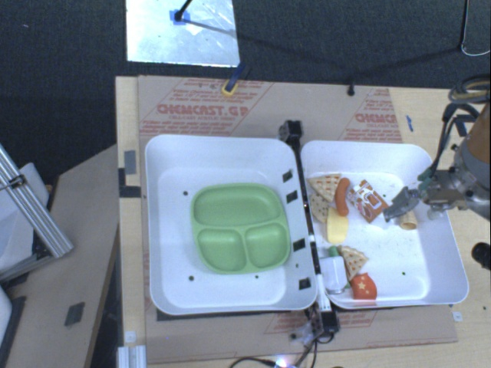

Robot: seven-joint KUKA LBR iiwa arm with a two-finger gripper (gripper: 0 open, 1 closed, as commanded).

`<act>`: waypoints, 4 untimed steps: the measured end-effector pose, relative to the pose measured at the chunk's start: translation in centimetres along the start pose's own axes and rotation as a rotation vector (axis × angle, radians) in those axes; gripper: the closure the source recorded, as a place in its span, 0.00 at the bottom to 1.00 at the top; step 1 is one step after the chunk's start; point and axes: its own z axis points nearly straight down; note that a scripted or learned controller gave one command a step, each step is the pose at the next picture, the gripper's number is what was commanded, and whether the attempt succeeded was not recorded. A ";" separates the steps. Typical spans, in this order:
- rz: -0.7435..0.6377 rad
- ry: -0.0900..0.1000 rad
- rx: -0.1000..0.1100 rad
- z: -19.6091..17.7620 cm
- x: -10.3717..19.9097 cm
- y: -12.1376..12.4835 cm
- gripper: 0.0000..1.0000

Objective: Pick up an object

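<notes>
Two white bins side by side on the bench. Left bin (165, 228) carrying a green divided plate (239, 227), long axis running across the bin.

Right bin (441, 274) holding the toy food. Taking the yellow block (337, 226) as the landmark: upright in view, long axis running toward and away from the camera. Just above it, touching or nearly so, a red sausage (342, 190), long axis along the same line, tilted slightly. Left of the block, two tan wedges (321, 192). Right of the block, a red-and-white carton (368, 201) lying at a slant. Below the block, a small tan triangle (354, 260), then a red tomato-like piece (365, 286) and a white square (332, 272).

Gripper (402, 205) well right of the block, low over the bin beside the carton, a tan piece (409, 222) just under it. Finger spacing: cannot tell.
</notes>
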 end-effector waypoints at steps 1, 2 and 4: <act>-0.003 -0.002 -0.010 -0.5 0.0 0.2 0.00; -0.001 -0.001 -0.006 3.7 0.2 0.1 0.00; -0.001 0.000 -0.005 14.6 0.9 0.5 0.00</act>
